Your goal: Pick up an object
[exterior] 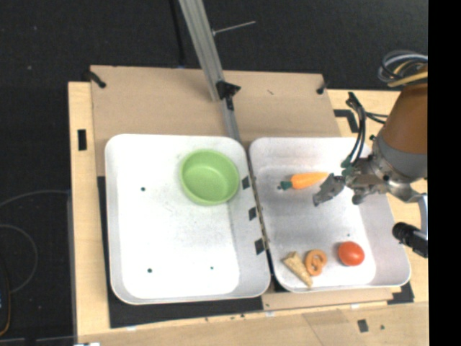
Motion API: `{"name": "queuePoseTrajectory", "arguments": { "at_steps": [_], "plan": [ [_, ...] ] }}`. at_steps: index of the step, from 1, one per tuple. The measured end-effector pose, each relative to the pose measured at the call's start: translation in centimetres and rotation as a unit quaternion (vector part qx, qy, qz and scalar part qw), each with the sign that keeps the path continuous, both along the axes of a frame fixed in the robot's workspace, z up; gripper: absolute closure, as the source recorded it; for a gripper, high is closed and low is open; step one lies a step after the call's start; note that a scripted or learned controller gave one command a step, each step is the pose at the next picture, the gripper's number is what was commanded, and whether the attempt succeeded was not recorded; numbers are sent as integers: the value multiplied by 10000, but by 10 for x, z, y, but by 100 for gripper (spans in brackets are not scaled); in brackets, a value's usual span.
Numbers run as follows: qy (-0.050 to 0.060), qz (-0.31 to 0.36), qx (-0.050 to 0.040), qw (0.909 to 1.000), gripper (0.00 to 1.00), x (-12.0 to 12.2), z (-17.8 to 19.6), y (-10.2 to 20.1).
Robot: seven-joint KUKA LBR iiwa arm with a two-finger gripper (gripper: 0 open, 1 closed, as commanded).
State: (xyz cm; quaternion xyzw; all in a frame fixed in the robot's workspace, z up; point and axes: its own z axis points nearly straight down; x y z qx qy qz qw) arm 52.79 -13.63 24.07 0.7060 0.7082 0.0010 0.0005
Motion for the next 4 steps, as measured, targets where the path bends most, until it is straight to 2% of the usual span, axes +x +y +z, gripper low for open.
{"name": "queuePoseTrajectory", "arguments": {
  "at_steps": [1, 2, 3, 4],
  "plan": [
    [-3, -11, -1, 10000, 0, 0, 0, 0],
    [5, -21, -8, 10000, 0, 2, -53, -10],
    [30, -23, -10, 10000, 0, -8, -102, -12],
    [7, -24, -16, 10000, 0, -7, -141, -13]
  ]
}}
